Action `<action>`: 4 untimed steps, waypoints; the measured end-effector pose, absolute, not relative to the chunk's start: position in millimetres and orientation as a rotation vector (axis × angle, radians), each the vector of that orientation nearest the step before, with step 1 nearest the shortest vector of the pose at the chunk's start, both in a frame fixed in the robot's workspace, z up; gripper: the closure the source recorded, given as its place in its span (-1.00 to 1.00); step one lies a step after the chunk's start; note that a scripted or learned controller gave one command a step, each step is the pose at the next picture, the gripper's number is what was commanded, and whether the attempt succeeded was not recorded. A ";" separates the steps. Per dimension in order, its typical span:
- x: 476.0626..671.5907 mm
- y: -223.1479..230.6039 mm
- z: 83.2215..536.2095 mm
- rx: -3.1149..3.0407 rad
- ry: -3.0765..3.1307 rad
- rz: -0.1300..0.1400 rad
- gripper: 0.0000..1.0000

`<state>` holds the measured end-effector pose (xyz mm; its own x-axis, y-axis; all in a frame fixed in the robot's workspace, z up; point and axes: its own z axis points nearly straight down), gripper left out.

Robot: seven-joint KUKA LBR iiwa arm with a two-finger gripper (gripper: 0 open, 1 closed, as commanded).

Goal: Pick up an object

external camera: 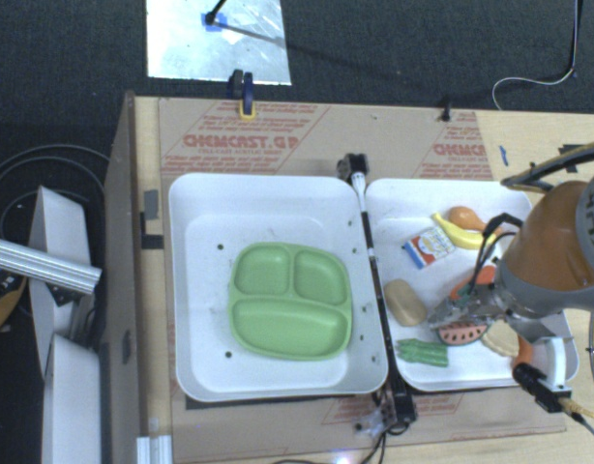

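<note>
Two shallow white bins sit side by side on the worktop (pixel 278 129), which is covered with a printed brown sheet. The left bin (pixel 195 259) holds a green divided plate (pixel 290 301) with three compartments, lying flat near the bin's middle. The right bin (pixel 399 211) carries a scatter of toy foods: a yellow banana (pixel 455 233) touching an orange round fruit (pixel 464 217) toward the far side, a small red, white and blue carton (pixel 428 249) just beside them, a tan potato-shaped piece (pixel 406 303) near the divider, a green bean pod (pixel 422 353) at the near edge, a watermelon slice (pixel 463 333) and a tan bread-like piece (pixel 501 341) close beside it. The arm (pixel 558 249) reaches in from the right, its orange band over the right bin, and the end effector (pixel 459 309) is low among the objects, just above the watermelon slice and next to the potato-shaped piece. Whether it is released or clenched cannot be made out, and nothing is clearly seen between its tips.
</note>
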<state>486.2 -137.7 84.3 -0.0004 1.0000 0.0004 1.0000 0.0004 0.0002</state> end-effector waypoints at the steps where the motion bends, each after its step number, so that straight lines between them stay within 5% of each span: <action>1: 577.9 -182.7 188.5 -2.230 -2.241 -0.012 -1.00; 2: 550.1 -187.8 79.9 -2.222 -2.218 0.001 -1.00; 3: 518.4 -162.3 83.8 -2.219 -2.221 0.001 -1.00; 4: 521.8 -164.1 96.1 -2.223 -2.227 -0.005 1.00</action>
<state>521.8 -164.1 96.1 -0.0016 1.0000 -0.0013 1.0000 0.0016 0.0058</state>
